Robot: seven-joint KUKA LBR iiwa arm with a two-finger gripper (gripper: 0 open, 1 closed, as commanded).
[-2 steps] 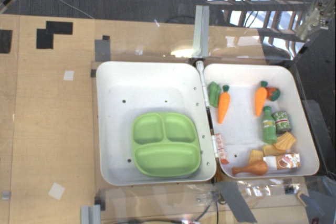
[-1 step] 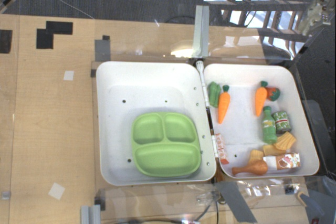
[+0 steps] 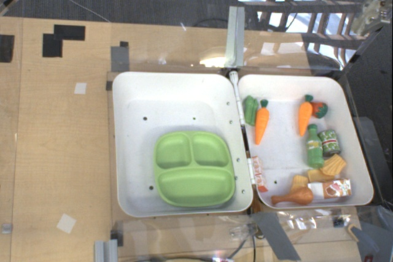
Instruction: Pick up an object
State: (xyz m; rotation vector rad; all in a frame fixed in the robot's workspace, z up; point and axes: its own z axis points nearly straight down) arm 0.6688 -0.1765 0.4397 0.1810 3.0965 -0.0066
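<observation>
Overhead slanted view of 2 white bins on a wooden bench (image 3: 55, 150). Nearest the camera, in the right bin (image 3: 279, 126), a brown drumstick (image 3: 294, 197) lies with its long axis running left to right, touching a small carton (image 3: 334, 189) at its right end; just beyond sit 2 yellow wedges (image 3: 328, 167). Farther in, a green bottle (image 3: 314, 145) stands lengthwise near to far, touching a small can (image 3: 330, 142). Beyond these, 2 carrots lie with their long axes roughly near to far: the left carrot (image 3: 261, 121), beside a green vegetable (image 3: 250, 110), and the right carrot (image 3: 304, 116), beside a red piece (image 3: 319, 109). The left carrot has bare white floor on its right side and seems the freest target. The left bin (image 3: 132, 101) holds a green divided plate (image 3: 194, 169). The arm would reach in from the right, so the right bin's things lie closest to its approach; the state of the jaws cannot be told
</observation>
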